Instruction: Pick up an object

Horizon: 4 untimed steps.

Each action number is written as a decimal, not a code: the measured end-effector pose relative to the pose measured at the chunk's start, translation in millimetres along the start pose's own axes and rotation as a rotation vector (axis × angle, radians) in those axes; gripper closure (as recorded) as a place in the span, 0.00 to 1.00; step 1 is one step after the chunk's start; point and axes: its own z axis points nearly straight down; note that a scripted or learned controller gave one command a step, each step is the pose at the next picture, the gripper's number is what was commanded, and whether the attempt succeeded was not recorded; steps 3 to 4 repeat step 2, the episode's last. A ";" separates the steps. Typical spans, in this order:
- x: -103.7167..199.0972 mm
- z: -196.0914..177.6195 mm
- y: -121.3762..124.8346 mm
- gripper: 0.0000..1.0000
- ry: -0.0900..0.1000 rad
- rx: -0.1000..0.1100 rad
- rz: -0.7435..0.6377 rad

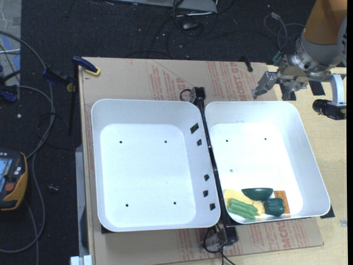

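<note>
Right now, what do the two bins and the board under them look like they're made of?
Both bins, the left bin and the right bin, look like thin moulded plastic: smooth, matte white, with rounded corners and a curled rim. The board looks like corrugated cardboard: flat tan brown with faded red printing, though its edge is too small to show any fluting.

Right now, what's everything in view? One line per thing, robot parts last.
bins: two, white, side by side on the bench
dark green bowl-shaped piece: one, near corner of right bin
small green block: one, beside it
ridged green piece: one, lighter green, lying on a yellow item
orange-brown item: one, partly hidden behind the green things
clamp: one, blue and yellow, bench's far left corner
arm: one, orange and grey, upper right
gripper: one, above right bin's far edge
</note>
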 end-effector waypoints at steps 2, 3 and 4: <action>5.4 58.2 2.6 0.00 0.000 -0.002 -0.001; 5.4 58.2 2.6 0.00 0.000 -0.002 -0.001; 5.4 58.2 2.6 0.00 0.000 -0.002 -0.001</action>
